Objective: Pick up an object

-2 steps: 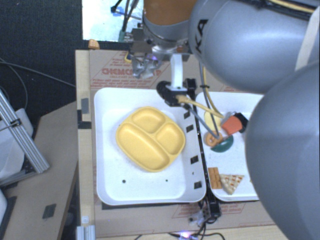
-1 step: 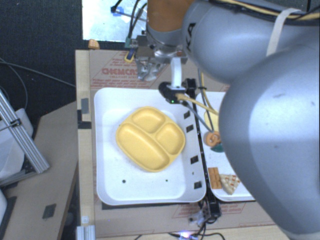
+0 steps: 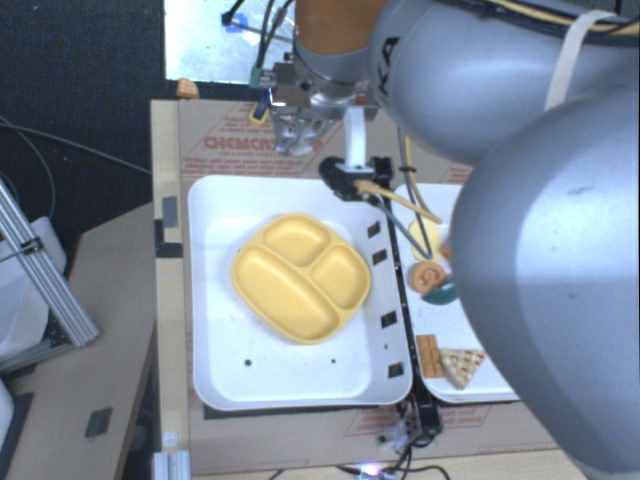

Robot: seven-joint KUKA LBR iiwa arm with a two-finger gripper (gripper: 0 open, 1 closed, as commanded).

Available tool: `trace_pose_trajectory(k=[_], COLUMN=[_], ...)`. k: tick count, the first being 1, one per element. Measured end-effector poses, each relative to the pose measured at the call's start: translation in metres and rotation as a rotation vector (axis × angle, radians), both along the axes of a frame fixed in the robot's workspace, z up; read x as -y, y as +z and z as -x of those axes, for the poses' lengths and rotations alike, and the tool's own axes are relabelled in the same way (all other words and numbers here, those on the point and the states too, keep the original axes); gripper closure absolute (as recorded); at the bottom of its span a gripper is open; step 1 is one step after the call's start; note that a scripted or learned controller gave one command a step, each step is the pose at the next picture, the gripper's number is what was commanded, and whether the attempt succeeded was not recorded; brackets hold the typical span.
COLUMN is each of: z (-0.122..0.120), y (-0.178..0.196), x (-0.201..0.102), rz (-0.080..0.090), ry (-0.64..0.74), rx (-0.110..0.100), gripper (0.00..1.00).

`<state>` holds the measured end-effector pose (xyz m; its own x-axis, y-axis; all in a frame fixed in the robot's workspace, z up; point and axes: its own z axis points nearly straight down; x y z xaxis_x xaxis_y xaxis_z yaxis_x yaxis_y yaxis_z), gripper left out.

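Note:
A yellow divided plate [image 3: 300, 276] lies in the middle of the left white bin [image 3: 215, 298]. My gripper [image 3: 295, 143] hangs over the cardboard just beyond that bin's far rim, apart from the plate. The right bin [image 3: 470, 393] holds a round brown pretzel-like piece [image 3: 429, 275] on a teal item [image 3: 441, 293], a brown wafer [image 3: 428, 355], a triangular sandwich piece [image 3: 462, 367] and a pale yellow thing [image 3: 424, 236]. The grey arm hides most of the right bin.
Brown printed cardboard [image 3: 215, 143] lies under both bins. A small orange block [image 3: 187, 89] sits at the bench's far left corner. Metal rails [image 3: 45, 288] stand off the bench to the left.

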<state>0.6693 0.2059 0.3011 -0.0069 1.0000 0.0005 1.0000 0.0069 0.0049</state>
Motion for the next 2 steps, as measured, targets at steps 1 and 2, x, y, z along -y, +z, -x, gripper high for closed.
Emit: trace_pose_trajectory(k=[1,2], z=[0.000,-0.001], y=[0.011,0.022], x=[-0.001,-0.001], rz=[-0.001,-0.001], ry=[0.005,0.011], rx=[0.003,0.005], gripper=[1.00,1.00])
